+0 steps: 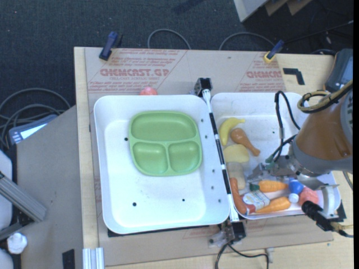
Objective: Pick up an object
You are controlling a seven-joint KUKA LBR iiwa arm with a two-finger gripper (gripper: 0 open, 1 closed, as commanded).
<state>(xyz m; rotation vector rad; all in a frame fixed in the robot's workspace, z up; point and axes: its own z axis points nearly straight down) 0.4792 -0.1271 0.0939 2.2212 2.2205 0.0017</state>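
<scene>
Two white bins sit side by side on the bench. Left bin (112, 167) holds a green tray (165, 143) with three compartments, lying flat toward its back half; a small pink thing (148, 91) rests on the bench just behind this bin's rim. A black divider bar (216, 150) runs between the bins. Right bin (255, 102) carries a clutter of toy food: a yellow banana (229, 129) near the back left, a brown drumstick (245, 140) touching it, a pale yellow piece (236, 154) just in front, then a carrot (273, 186), a second carrot (276, 206) nearer the front rim, a red piece (238, 198) along the left wall, and a blue-and-pink item (302, 191) further right. The arm (328, 139) reaches in from the right, its orange band over the bin's right side. Gripper (263, 170) is low over the pile, just behind the first carrot, possibly touching it; whether its fingers are spread or closed, I cannot tell, and nothing is seen between them.
</scene>
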